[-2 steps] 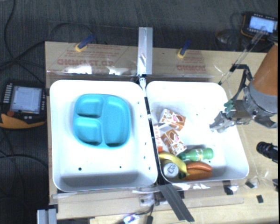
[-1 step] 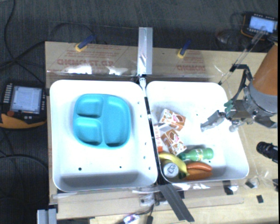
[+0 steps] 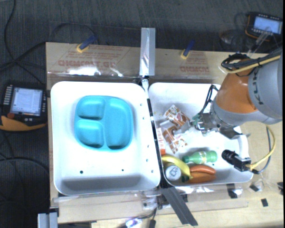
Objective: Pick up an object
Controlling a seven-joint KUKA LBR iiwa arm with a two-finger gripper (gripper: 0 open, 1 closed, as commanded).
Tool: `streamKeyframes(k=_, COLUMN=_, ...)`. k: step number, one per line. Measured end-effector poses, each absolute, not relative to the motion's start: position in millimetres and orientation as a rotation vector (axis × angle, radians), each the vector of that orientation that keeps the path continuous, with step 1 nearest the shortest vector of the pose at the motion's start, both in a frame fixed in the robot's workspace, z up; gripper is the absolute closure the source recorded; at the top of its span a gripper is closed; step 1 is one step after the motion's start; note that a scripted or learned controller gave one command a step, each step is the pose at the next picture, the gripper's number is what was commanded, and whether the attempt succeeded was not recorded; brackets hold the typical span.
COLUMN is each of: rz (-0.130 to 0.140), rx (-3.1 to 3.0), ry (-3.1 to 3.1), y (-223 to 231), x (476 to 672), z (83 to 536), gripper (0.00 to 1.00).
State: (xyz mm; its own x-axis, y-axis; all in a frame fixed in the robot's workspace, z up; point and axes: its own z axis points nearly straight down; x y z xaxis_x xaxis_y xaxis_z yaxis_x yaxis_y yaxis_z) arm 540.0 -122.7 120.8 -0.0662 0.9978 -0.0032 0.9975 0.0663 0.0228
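Note:
The right bin (image 3: 180,90) holds several objects. Crumpled orange-and-white snack packets (image 3: 173,127) lie in its left half. A green bottle (image 3: 200,156) lies on its side near the front. In the front left corner sit a yellow banana (image 3: 176,164) and a small can (image 3: 173,173). An orange-red sausage-shaped object (image 3: 201,173) lies beside them. My gripper (image 3: 202,122) hangs low in the right bin, just right of the snack packets and above the bottle, with the orange-banded wrist (image 3: 232,99) behind it. I see nothing held in it.
A blue divided plate (image 3: 104,122) lies in the left bin (image 3: 61,141). A black fitting and yellow cable (image 3: 237,160) hang off the arm over the right bin's front right corner. Handheld control pendants lie off the bench at the left (image 3: 23,103) and the top right (image 3: 263,25).

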Motion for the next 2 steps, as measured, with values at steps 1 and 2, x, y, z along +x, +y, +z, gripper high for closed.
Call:
streamKeyframes(k=1, rz=0.047, rx=2.433, ry=1.95, y=-126, x=602.4, z=108, gripper=0.0)
streamKeyframes(k=2, rz=0.065, rx=2.419, ry=1.952, y=-124, x=608.5, z=123, gripper=1.0)
